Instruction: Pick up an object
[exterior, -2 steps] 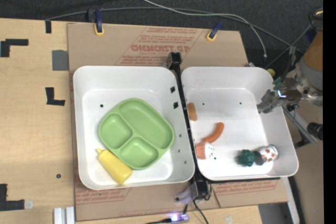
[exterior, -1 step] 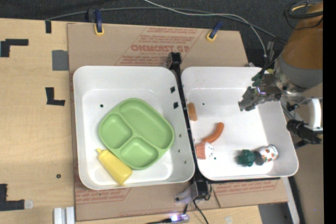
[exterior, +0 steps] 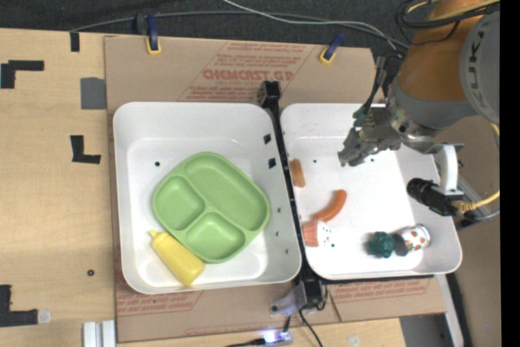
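- We see the arm (exterior: 443, 53) coming in from the upper right of the frame, its orange band above the wrist, with the gripper (exterior: 355, 154) hanging over the upper middle of the right bin (exterior: 325, 122).
- We cannot tell how the claw is set; its tip is dark and small against the white floor, and nothing shows between its tips.
- Below and left of the gripper, well apart from it, an orange carrot-shaped piece (exterior: 329, 206) lies slanted near the centre of the right bin.
- A small orange-brown piece (exterior: 297, 173) lies by the right bin's left wall, and an orange and white piece (exterior: 315, 234) sits lower down along the same wall.
- In the lower right of that bin a dark green object (exterior: 379, 244) lies just beside a white and red object (exterior: 413, 238).
- In the left bin (exterior: 134, 130) a green divided plate (exterior: 211, 206) rests near the centre, and a yellow bottle (exterior: 175, 257) lies touching its lower left rim.
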Controlling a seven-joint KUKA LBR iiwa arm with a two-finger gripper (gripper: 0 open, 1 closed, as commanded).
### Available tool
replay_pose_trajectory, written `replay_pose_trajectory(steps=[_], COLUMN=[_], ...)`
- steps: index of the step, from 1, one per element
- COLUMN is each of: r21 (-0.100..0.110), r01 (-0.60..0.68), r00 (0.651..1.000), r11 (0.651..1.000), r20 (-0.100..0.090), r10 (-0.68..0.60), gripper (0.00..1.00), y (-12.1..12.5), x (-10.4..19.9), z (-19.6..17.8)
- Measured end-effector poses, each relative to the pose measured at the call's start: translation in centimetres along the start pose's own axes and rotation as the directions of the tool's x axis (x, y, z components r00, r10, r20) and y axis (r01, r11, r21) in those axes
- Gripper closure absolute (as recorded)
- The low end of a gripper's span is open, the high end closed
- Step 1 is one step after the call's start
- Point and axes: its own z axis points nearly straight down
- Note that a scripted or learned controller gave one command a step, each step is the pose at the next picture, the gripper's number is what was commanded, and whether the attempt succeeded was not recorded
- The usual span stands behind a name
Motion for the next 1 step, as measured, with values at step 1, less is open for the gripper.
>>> replay_pose_trajectory(steps=[1], r21=[0.001], r01=[0.0], r00=[1.0], r11=[1.0], r20=[-0.001], r10=[0.0], gripper=[1.0], y=[-0.14], x=[5.09], z=[-0.47])
